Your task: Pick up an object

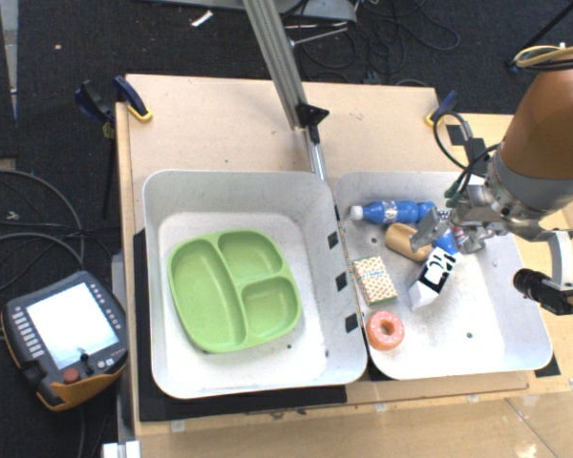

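Reaching in from the right, the arm [544, 132] hangs its gripper [446, 235] low over the right bin [516, 342], amid a cluster of objects: a blue bottle [393, 212], a tan rounded piece [406, 240] and a black-and-white carton [434, 277]. Whether the jaws are released or clenched cannot be told. A patterned packet [374, 280] and a pink ring [386, 329] lie nearby; a green divided plate [235, 290] sits in the left bin [162, 208]. Judged a grasp attempt; next would come a firm closing, then a straight lift.
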Robot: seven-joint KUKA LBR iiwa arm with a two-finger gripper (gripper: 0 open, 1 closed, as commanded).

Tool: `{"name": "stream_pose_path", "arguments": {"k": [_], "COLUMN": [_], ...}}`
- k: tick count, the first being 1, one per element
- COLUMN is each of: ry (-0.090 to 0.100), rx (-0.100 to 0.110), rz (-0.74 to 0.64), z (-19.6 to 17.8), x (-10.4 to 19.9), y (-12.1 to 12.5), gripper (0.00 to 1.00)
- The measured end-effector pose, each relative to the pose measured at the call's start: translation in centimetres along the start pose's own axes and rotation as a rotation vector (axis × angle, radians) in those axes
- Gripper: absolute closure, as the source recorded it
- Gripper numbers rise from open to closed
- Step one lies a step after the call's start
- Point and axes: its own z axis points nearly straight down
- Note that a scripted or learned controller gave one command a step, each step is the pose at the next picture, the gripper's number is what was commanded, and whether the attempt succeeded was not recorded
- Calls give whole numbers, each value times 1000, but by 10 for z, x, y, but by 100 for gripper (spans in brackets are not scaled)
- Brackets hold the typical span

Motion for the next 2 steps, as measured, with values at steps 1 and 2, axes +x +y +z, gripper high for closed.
{"name": "stream_pose_path", "arguments": {"k": [1, 2], "ry": [0, 0], "rx": [-1, 4], "rz": [0, 1], "z": [0, 43], "x": [0, 1], "y": [0, -2], "gripper": [0, 0]}}
